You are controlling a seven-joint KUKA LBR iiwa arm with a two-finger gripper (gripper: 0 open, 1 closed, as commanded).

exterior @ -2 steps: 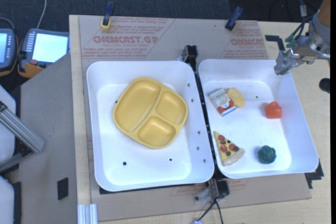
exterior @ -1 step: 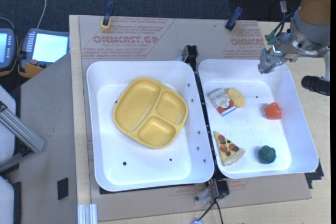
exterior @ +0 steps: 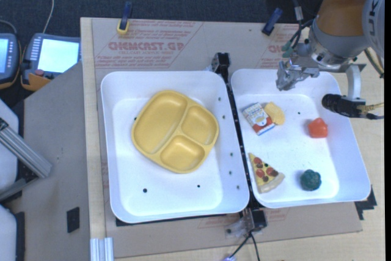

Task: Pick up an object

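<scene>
Over the back of the right bin (exterior: 342,192) hangs the pincer (exterior: 289,81); whether it is spread or pressed together cannot be told. The nearest thing, a small box (exterior: 257,118), lies below it, a little leftward, beside a yellow piece (exterior: 275,113).

Fixed overhead camera, slanted down, both bins (exterior: 122,150) framed.

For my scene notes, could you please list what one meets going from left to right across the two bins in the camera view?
Yellow divided plate → small carton → pizza slice → green object → red-orange object. The yellow piece beside the carton and the gripper are left out, as they overlap others in the order.
</scene>
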